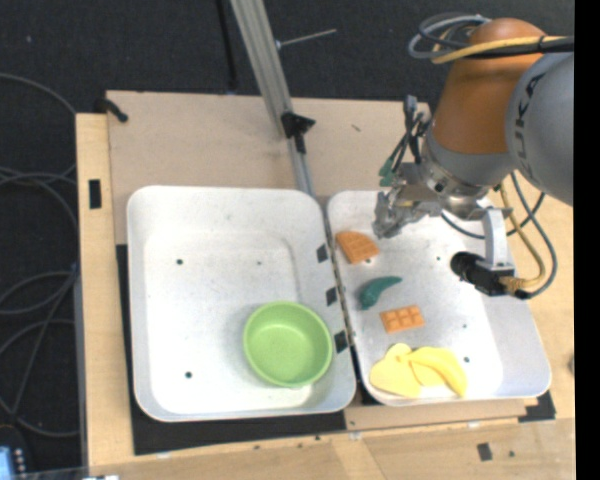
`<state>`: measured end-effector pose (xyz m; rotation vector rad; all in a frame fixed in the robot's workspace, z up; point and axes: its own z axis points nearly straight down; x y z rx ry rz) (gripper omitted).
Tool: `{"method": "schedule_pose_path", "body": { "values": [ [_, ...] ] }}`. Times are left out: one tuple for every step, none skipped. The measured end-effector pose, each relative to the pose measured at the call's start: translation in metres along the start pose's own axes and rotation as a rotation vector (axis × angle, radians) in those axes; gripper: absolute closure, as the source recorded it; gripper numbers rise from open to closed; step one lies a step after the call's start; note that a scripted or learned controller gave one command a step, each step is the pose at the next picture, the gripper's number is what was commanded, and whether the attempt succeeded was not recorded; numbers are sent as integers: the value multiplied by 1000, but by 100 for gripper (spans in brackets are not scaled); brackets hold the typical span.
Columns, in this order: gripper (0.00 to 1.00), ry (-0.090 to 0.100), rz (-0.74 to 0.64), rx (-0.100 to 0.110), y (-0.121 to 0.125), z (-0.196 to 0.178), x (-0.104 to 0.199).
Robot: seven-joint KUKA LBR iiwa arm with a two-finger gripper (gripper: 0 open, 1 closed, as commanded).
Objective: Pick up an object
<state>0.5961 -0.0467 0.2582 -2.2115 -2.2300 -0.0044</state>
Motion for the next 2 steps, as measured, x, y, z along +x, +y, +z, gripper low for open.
{"method": "schedule_pose_path", "body": {
  "values": [
    [100,0,1,1,-9,-3,45],
    [100,-1,0,4,-19,0,107]
  ]
}}
